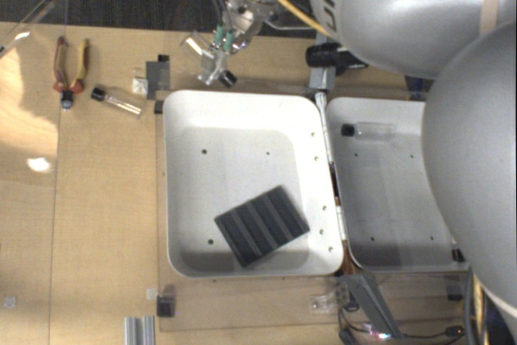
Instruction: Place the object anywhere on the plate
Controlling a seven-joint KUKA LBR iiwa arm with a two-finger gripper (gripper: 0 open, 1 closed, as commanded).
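A dark ribbed plate [261, 226] lies tilted on the floor of the left bin [182, 174], toward its front. A clear tube with a black cap [365, 129] rests at the back of the right bin [396, 254]. My gripper [218, 75] hangs below the orange-banded wrist, over the bench just behind the left bin's back rim. It is well away from both the plate and the tube. It looks small and blurred, and I see nothing clearly held in it.
On the bench left of the bins lie red-handled pliers [69, 69] and another clear tube with a black cap [117, 99]. A small dark bracket [157, 75] stands by the left bin's back corner. The big grey arm covers the right side.
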